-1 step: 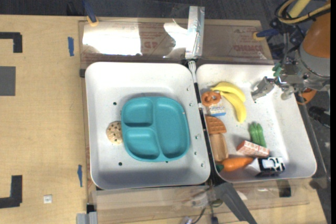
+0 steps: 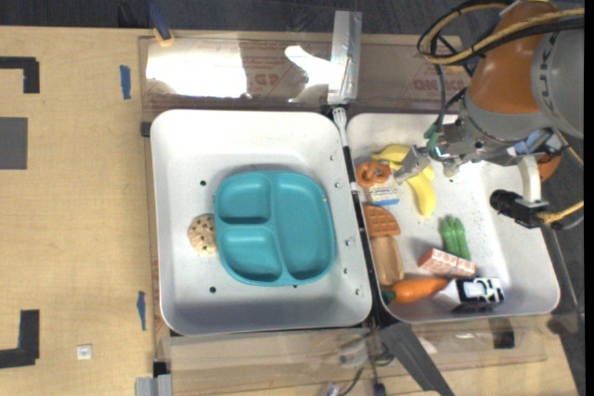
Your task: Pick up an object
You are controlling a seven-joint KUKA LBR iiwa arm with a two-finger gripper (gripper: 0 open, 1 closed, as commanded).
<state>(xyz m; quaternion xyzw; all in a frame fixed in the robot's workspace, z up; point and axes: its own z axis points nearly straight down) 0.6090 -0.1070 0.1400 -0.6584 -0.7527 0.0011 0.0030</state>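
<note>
Jaws: low over the upper part of the right bin, metal and small from here; I cannot tell how far apart they stand or whether anything sits between them.
Arm: comes in from the upper right of the frame, grey with its orange band, cables looping over it.
Bananas: two yellow toy bananas just beside and below the jaws, one lying toward the upper left, the other pointing down; whether the jaws touch them I cannot say.
Pretzel: orange-brown, left of the bananas, close to the bin's left wall.
Small packet: white and blue, right under the pretzel.
Bread pieces: brown, stacked down the left side of the right bin.
Green vegetable: mid-bin, lying roughly upright in the frame.
Red-and-white pack: tilted, just below the green piece.
Carrot: orange, at the lower left of the right bin, near the bread.
Toy car: black and white, lower edge of the bin, right of the carrot.
Right bin: white, shallow, in the right half of the frame.
Left bin: white, touching the right bin along its side.
Teal divided plate: middle of the left bin.
Cookie: against the plate's left edge.
Surface: tan board with black and blue tape marks, left of the frame.
</note>
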